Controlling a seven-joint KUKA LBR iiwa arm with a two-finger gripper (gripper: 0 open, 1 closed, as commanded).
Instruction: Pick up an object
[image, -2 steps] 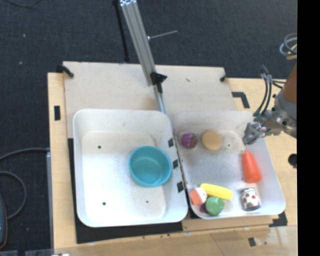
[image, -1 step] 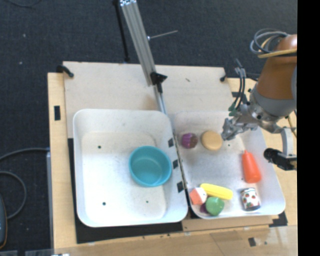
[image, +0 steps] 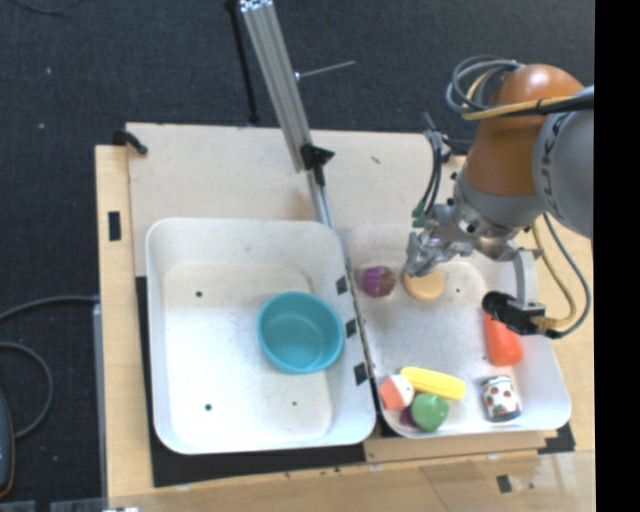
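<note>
Hovering over the flat tan disc (image: 425, 287), which shows no long axis, the pincer (image: 420, 262) looks closed, perhaps empty.

teal bowl (image: 301, 332), white bins (image: 180, 250) — yellow banana (image: 433, 382)

A tan bench (image: 200, 180) bears two white bins (image: 180, 300) side by side.
</note>
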